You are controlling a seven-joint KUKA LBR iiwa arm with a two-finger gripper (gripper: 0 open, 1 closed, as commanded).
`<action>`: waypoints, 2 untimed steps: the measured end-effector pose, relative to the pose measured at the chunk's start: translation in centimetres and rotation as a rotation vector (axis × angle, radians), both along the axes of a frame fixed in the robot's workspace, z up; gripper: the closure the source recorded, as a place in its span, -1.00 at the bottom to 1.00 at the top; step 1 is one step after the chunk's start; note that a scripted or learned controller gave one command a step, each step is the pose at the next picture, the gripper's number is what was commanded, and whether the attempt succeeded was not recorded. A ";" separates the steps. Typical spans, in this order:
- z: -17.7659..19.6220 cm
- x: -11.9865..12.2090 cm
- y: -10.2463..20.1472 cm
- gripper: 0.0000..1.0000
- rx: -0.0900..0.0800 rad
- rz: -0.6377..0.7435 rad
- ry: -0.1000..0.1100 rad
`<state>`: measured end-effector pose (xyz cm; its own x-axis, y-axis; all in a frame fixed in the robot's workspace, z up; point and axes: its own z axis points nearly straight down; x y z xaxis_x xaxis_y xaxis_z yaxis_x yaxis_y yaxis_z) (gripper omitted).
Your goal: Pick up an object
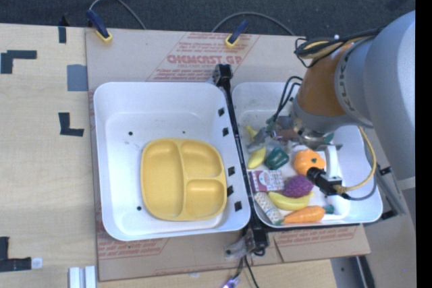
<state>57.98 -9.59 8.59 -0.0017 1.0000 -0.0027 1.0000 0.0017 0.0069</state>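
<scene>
The right bin (368,212) holds several toy foods. There is a green pepper (276,159), an orange (308,162), purple grapes (298,185), a banana (289,201), a carrot (305,215), a pale yellow piece (256,157) and a red-and-white packet (266,180). My gripper (275,133) is low in this bin's left half, just above the green pepper and the pale yellow piece. The grey wrist and its orange band hide most of the gripper. I see nothing lifted.
The left bin (115,118) holds a yellow divided plate (182,179). A black divider with clips (229,138) runs between the bins. Cables loop around the wrist and over the right bin's right side (368,165). Cardboard lies under both bins.
</scene>
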 end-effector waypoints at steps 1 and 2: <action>0.0 -0.9 0.0 -1.00 0.000 0.001 -0.001; 0.0 -3.5 -0.1 -1.00 0.000 0.000 -0.002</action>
<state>54.49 -9.65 8.61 -0.0019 1.0000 -0.0027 1.0000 0.0020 0.0092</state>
